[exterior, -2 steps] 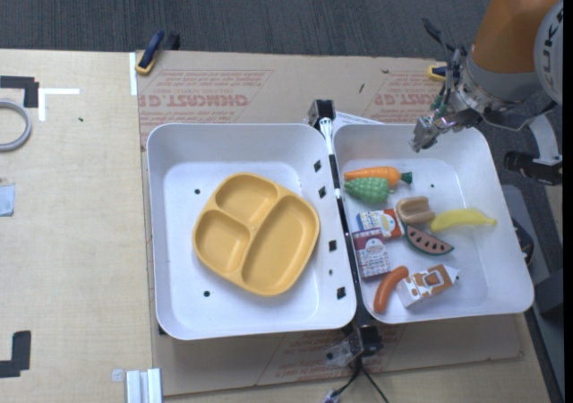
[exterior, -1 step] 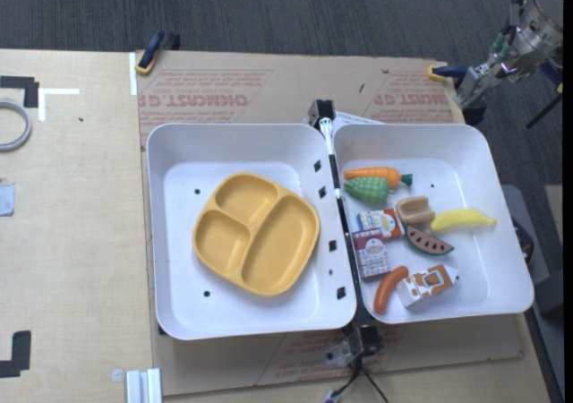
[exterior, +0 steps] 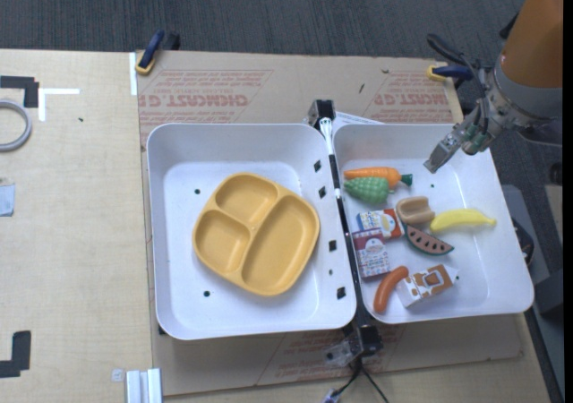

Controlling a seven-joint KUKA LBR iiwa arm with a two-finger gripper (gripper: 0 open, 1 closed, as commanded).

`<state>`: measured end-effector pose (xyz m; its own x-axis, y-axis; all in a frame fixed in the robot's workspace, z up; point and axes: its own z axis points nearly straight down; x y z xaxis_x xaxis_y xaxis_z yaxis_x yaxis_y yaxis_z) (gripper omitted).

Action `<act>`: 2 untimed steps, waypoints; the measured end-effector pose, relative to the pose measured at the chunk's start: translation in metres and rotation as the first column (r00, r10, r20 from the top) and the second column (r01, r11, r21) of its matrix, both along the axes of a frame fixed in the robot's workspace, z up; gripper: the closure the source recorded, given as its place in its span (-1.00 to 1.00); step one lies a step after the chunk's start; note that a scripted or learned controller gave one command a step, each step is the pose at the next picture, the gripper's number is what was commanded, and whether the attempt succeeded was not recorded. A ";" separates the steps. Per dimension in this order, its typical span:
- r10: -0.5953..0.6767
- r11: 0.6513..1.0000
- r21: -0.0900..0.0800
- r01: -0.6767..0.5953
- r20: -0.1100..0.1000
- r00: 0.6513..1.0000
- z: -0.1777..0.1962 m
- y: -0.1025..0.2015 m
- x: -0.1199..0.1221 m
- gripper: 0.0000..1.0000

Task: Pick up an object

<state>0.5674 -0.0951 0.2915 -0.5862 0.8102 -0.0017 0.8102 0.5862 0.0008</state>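
Gripper point(exterior: 445, 152): we see it above the right bin's point(exterior: 501, 204) far edge, holding nothing; open or closed, we cannot tell.
Toys: we count a carrot point(exterior: 372, 175), banana point(exterior: 462, 220), sausage point(exterior: 388, 288) and others in the right bin.
Left bin point(exterior: 170, 213): yellow plate point(exterior: 257, 234).

You see the gripper point(exterior: 445, 152) hanging over the right bin's point(exterior: 501, 213) far edge; below it lie a toy carrot point(exterior: 373, 176), banana point(exterior: 462, 220), sausage point(exterior: 389, 287) and small cartons point(exterior: 372, 244); the left bin point(exterior: 170, 213) holds a yellow divided plate point(exterior: 257, 233).
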 end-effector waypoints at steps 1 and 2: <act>-0.089 0.996 -0.001 0.089 0.002 0.996 0.158 0.007 -0.046 1.00; 0.086 0.996 0.000 -0.086 0.000 0.996 0.049 0.022 -0.089 1.00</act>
